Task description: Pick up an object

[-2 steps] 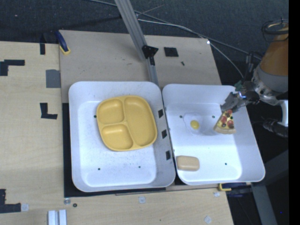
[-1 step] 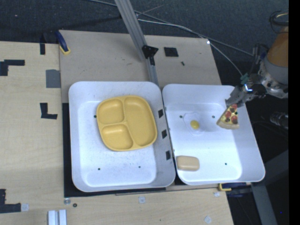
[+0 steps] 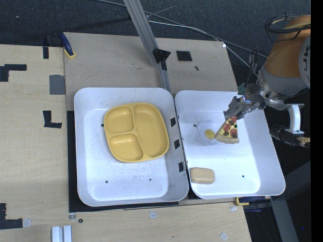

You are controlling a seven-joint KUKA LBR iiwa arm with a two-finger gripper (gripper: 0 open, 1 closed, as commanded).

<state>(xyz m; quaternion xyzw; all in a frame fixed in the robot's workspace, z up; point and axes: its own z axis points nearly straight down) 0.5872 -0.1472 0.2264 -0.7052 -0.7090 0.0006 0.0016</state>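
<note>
1. The gripper (image 3: 233,116) is seen over the right bin (image 3: 262,160), reached in from the right on the grey arm (image 3: 287,67) with its orange band.
2. The fingers are closed on the far tip of a pizza slice toy (image 3: 228,130), which hangs below them with its crust edge lowest, at or just above the bin floor; whether it touches the floor cannot be told.
3. Just left of the slice, a small yellow object (image 3: 209,133) is seen inside what looks like a clear cup (image 3: 202,131); its shape is too faint to be described with certainty.
4. Nearer the viewer, a tan oblong block (image 3: 202,175) lies flat near the left wall of the right bin, well apart from the slice.
5. The left bin (image 3: 91,185) holds a yellow plate (image 3: 136,132) divided into 3 compartments, set toward the far right of that bin.
6. The 2 bins are placed side by side on the wooden bench (image 3: 30,160), their inner rims touching.
7. A grey metal pole (image 3: 144,24) is seen slanting down from the far edge toward the junction of the bins.
</note>
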